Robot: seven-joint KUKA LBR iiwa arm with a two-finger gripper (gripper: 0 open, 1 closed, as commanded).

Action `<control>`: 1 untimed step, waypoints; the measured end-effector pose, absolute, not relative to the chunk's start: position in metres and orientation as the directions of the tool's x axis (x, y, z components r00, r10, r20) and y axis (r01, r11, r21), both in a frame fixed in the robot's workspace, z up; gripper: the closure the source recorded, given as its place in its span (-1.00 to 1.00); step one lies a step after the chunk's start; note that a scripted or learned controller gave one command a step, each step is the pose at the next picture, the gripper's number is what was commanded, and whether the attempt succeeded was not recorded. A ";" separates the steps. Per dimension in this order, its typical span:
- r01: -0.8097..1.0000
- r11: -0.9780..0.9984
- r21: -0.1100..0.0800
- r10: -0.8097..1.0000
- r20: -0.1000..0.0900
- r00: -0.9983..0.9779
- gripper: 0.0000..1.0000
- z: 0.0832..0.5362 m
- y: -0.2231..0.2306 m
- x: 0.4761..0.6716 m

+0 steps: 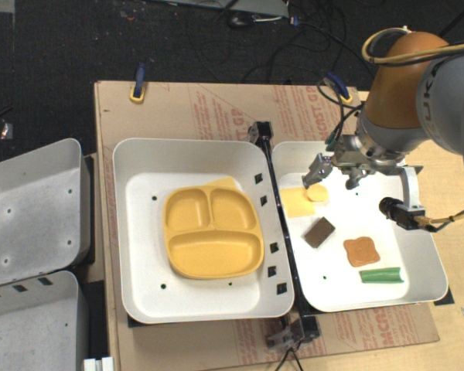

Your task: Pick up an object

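Yellow disc is seen in the right bin, at its far left, just below the gripper. The jaws are spread apart and nothing is held.

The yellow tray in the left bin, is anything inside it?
The yellow tray shows three bare compartments. It lies in the left bin, covering the bin floor beneath, so anything under it can't be seen.

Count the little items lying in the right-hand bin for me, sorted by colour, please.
Yellow: 2, a flat square and a small round piece
Brown: 1, a dark block
Orange: 1, a toast-like piece
Green: 1, a stick
Total: 5
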State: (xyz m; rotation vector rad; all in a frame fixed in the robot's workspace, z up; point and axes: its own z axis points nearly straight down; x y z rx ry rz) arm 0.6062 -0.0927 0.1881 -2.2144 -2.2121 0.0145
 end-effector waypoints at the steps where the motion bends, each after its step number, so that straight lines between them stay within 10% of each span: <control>1: 1.000 0.001 0.000 1.000 0.000 -0.001 -1.00 0.197 -0.093 0.609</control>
